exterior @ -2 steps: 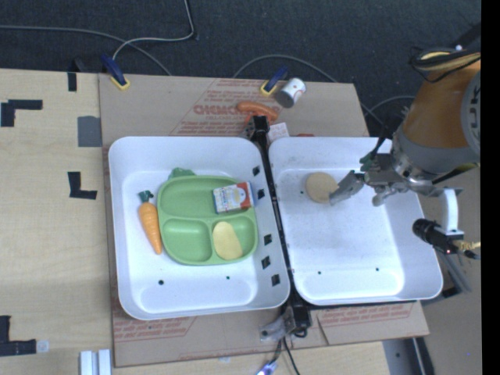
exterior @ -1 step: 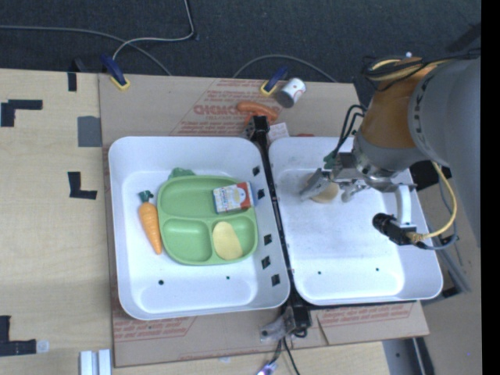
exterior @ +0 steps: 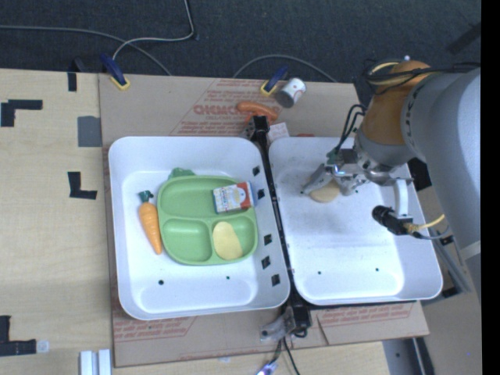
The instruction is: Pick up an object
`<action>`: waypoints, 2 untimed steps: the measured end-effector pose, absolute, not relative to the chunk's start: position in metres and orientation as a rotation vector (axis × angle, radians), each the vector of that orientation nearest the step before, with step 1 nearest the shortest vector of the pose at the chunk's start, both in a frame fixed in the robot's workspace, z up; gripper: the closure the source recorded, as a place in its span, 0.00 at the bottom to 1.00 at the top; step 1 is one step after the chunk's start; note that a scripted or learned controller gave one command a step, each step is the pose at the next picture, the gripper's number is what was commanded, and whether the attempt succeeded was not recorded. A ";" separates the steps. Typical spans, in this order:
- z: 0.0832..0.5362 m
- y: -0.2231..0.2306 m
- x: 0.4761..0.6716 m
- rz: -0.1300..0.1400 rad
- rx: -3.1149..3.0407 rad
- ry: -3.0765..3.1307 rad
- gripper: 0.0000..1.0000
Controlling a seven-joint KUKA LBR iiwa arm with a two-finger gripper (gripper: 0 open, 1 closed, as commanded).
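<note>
Here the gripper (exterior: 332,180) sits low in the right bin (exterior: 351,280), fingers spread and slanting down around a tan, rounded object (exterior: 323,194) near that bin's upper middle. Likely positioned to close; object rests on the floor, not lifted.

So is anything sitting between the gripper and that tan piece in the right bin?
Nothing visible. The gripper is right at the tan piece in the right bin, with no other object between them.

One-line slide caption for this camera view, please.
KUKA arm's end effector down on a tan object in the right bin; the left bin holds a green tray and carrot.
</note>
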State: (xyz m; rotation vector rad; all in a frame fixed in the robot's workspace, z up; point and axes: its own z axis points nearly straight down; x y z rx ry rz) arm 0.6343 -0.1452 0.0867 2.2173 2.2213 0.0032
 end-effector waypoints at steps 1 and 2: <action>0.086 -0.124 0.667 0.003 2.217 2.222 0.00; 0.096 -0.124 0.666 0.000 2.215 2.222 1.00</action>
